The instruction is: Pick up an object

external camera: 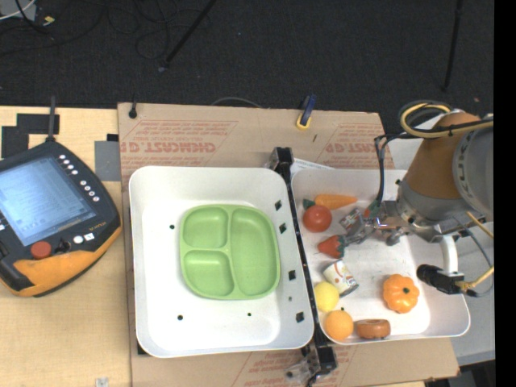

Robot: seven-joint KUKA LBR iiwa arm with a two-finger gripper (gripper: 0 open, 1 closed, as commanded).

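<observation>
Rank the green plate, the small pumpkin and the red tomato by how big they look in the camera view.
1. green plate
2. small pumpkin
3. red tomato, though only slightly smaller than the pumpkin.

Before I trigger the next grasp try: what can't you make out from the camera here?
- Pincer: too small and blurred among the toy food in the camera view to read its state or any contact.
- Small white packet-like item: too small to identify.
- Grey arm with orange band: cut off by the right edge.
- Right shallow white bin: top right corner hidden under the arm.
</observation>
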